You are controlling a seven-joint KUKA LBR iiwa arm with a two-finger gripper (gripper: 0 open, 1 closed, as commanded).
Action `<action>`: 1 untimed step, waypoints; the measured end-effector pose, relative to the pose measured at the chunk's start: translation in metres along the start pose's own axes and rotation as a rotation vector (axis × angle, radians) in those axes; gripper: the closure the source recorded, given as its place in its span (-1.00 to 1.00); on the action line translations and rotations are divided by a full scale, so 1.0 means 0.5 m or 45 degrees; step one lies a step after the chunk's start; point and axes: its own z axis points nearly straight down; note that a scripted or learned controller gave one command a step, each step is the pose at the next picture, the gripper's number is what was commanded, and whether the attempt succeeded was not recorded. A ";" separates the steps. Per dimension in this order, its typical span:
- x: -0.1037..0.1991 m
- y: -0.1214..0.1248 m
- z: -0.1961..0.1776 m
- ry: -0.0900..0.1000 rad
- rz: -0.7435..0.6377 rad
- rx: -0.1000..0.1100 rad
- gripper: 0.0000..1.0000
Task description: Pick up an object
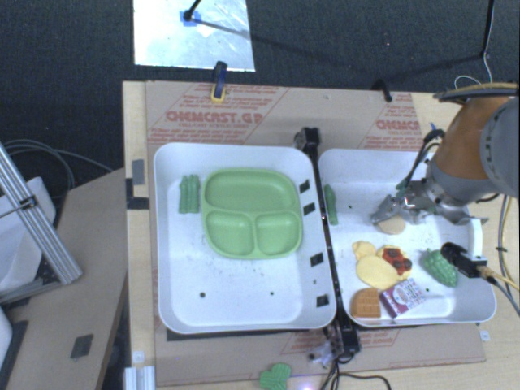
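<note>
Arm: grey, with an orange band [475, 140] above the wrist, reaching in from the right over the right bin [357, 169].
Gripper [392, 212]: low over the upper middle of the right bin, pointing left. Whether it is open, closed or gripping anything, I cannot tell; the metal parts blur together.
Beige piece [393, 227]: small and rounded, lying directly under the gripper's tip, touching or nearly touching it. Not seen between any fingers.
Yellow pieces [374, 268]: a small one and a larger rounded one, below and slightly left of the gripper, near it.
Red and black item [396, 259]: just below the gripper, touching the yellow pieces on their right.
Waffle-coloured round [366, 303]: well below the gripper, at the bin's near edge.
Purple and white packet [403, 297]: well below the gripper, beside the round on its right.
Dark green leafy item [439, 268]: below and to the right of the gripper.
Green strip [330, 204]: left of the gripper, upright against the right bin's left wall.
Left bin [175, 299]: well to the left of the gripper, holding a green divided tray [251, 213] and a ridged green piece [189, 193] beside the tray's far side.
Bench: cardboard sheet [268, 108] under both bins; a yellow and blue clamp [218, 82] at its far edge.
</note>
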 end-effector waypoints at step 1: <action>0.007 0.004 -0.022 0.000 -0.008 -0.003 1.00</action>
